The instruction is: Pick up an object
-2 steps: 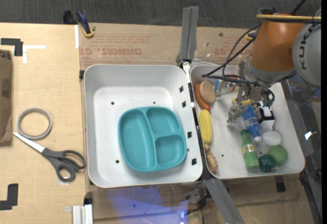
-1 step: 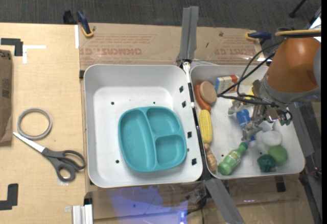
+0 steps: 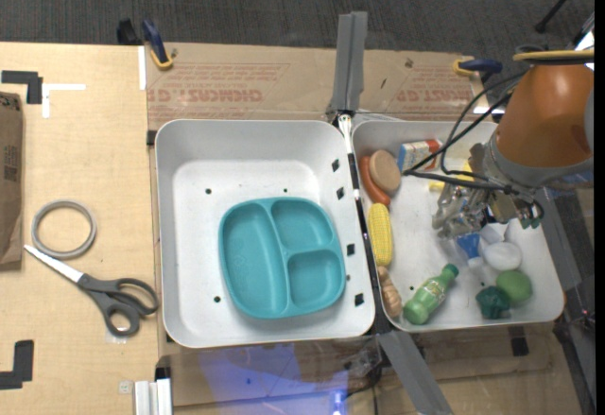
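- Dark carpet runs along the top of the camera view; below it my table (image 3: 76, 120) is pale wood with a brown cardboard sheet (image 3: 246, 87) under the bins.
- On the table's left part I see a roll of tape (image 3: 63, 227) and, just below it, grey-handled scissors (image 3: 99, 290).
- Left bin (image 3: 180, 158): holds one teal divided plate (image 3: 282, 257), lying flat, roughly central.
- Right bin (image 3: 544, 309): crowded. Along its left wall, from top down, a brown bun-like item (image 3: 384, 173), a yellow corn cob (image 3: 380, 232) and a small brownish piece I cannot identify.
- A green bottle (image 3: 428, 295) lies tilted near the front of the right bin; a dark green item (image 3: 492, 302) and a light green ball (image 3: 514, 285) sit near the front right corner, just beside each other.
- White and blue items lie beside the ball; too jumbled to name.
- Arm (image 3: 548, 120) reaches in from the right, orange band over the right bin.
- Gripper (image 3: 463, 215) is low in the right bin, among the white and blue items; I cannot tell how far apart its fingers are, nor whether anything is between them.
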`<state>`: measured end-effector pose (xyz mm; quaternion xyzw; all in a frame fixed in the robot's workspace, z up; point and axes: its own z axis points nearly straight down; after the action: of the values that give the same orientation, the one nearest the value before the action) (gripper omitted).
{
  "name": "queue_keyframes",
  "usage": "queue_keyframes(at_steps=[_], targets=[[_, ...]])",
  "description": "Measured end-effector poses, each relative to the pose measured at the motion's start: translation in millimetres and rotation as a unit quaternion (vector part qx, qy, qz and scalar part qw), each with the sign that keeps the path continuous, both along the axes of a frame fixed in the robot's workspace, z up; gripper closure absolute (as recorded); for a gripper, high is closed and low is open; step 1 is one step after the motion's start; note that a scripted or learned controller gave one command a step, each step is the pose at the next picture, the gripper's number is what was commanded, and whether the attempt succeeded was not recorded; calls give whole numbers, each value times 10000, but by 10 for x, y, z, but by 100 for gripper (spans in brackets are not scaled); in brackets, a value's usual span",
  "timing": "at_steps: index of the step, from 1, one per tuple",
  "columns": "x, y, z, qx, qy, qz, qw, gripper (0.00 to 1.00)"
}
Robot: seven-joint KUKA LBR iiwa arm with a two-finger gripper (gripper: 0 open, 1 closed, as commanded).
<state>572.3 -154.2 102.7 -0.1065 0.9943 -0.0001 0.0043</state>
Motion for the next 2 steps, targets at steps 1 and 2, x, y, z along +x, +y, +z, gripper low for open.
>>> queue_keyframes(at_steps=[1, 2], targets=[[476, -181, -94, 5, 12, -2035, 9791, 100], [476, -181, -94, 5, 13, -2034, 9791, 0]])
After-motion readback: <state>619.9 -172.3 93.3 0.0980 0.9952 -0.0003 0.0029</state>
